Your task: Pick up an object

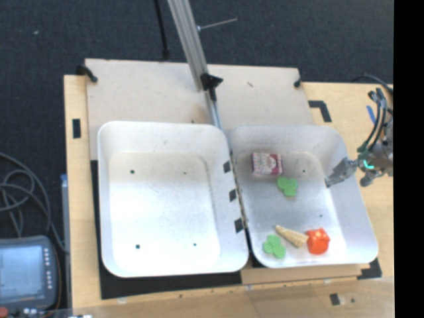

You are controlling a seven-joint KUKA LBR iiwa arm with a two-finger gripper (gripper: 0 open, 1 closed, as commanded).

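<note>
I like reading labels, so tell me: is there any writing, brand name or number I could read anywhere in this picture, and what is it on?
None can be read.
Pink carton in the right bin: has a printed front, too blurred to read.
Grey screen device at the lower left: its display is too small to read.

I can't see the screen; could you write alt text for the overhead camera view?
Seen from above, a robot's claw hangs over the right edge of the right white bin, which holds a pink box, two green pieces, a tan cone and a red-orange toy. The left bin sits beside it.
</note>
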